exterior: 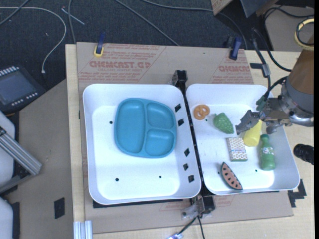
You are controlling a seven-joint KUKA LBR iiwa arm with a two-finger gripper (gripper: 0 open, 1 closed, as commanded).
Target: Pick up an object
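1. The gripper (pixel 259 119) hangs over the right bin (pixel 212 180), at the frame's right; whether its pincer is spread or pressed together cannot be told.
2. A yellow object (pixel 252 136) lies just below the gripper, touching the green bottle (pixel 267 153) to its lower right.
3. A speckled sponge block (pixel 236 149) sits just left of the yellow object; a watermelon slice (pixel 231 176) lies near the bin's lower rim.
4. A green leafy toy (pixel 224 123) and an orange ring (pixel 201 112) sit in the upper left of that bin, close to the dividing edge.
5. Open floor remains along the right bin's upper part and lower right corner.
6. The left bin (pixel 99 178) holds a blue divided plate (pixel 145 127), with bare white floor below it and to its left.
7. The cardboard sheet (pixel 124 61) beneath the bins bears red print reading "CHEMCAST G.P"; the same print repeats, partly legible, at upper right.
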